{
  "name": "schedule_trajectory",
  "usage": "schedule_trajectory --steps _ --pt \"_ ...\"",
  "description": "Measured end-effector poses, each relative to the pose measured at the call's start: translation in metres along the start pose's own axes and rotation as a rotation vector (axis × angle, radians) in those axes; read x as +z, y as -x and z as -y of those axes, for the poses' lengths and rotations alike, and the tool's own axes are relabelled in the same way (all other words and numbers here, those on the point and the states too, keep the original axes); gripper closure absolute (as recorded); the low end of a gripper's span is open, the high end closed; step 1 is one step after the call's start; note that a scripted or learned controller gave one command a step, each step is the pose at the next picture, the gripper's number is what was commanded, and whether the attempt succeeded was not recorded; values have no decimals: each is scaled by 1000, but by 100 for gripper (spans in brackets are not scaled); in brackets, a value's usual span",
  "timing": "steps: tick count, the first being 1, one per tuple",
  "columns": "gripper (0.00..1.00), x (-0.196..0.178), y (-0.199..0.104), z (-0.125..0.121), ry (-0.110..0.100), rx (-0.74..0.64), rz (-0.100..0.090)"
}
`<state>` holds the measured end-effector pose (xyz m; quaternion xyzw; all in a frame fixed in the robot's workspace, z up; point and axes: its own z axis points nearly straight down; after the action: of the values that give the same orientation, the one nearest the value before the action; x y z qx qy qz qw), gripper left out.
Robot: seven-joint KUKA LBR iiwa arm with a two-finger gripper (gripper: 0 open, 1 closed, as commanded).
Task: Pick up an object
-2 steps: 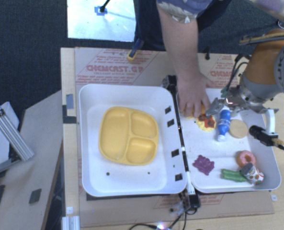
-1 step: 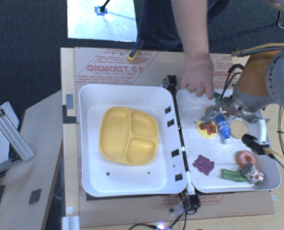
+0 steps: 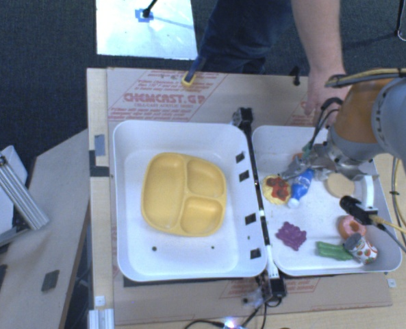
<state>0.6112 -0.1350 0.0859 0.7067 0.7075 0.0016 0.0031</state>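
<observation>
My gripper (image 3: 304, 164) hangs low over the upper left part of the right bin (image 3: 387, 262). Right below it lies a small blue and white bottle (image 3: 299, 188), tilted, next to a yellow and red pizza slice (image 3: 277, 190). Nearer the front are purple grapes (image 3: 291, 236), a green vegetable (image 3: 333, 251), a printed can (image 3: 362, 248) and an orange-pink ring (image 3: 348, 225). A tan round cookie (image 3: 339, 184) sits just right of the gripper, partly under the wrist.
The left bin (image 3: 131, 149) holds a yellow divided plate (image 3: 184, 193). A black-clipped wall (image 3: 252, 184) separates the two bins. A person stands behind the bench with a hand (image 3: 319, 91) near the right bin's far edge.
</observation>
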Motion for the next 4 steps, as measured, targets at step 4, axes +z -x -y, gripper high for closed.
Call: schedule_trajectory --steps 4 --pt "100 -140 -8 -1 -3 -5 -2"
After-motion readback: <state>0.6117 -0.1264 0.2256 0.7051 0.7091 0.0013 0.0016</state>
